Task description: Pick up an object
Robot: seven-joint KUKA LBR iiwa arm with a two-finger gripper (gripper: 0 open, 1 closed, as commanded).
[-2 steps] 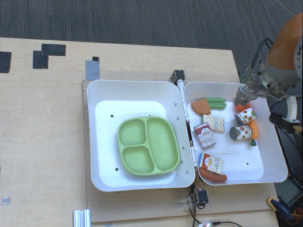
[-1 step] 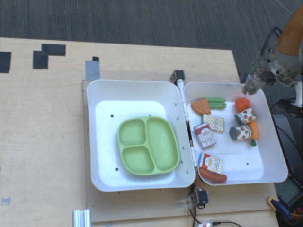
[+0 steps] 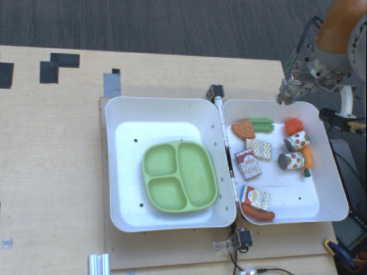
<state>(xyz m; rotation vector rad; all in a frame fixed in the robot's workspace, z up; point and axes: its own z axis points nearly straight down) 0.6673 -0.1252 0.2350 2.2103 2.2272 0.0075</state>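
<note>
I see my arm (image 3: 338, 27) coming in from the upper right, its orange band high in the corner and the grey wrist below it angling down and left. The gripper (image 3: 287, 93) hangs at the tip, pointing downward; I cannot make out its fingers' spacing.

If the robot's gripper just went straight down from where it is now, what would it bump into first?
Probably the far rim of the right bin. The gripper hangs over that back edge, pointing down, not over the toys. The nearest toy, a green bean pod, lies further in. Depth is hard to judge from this slanted view.
</note>
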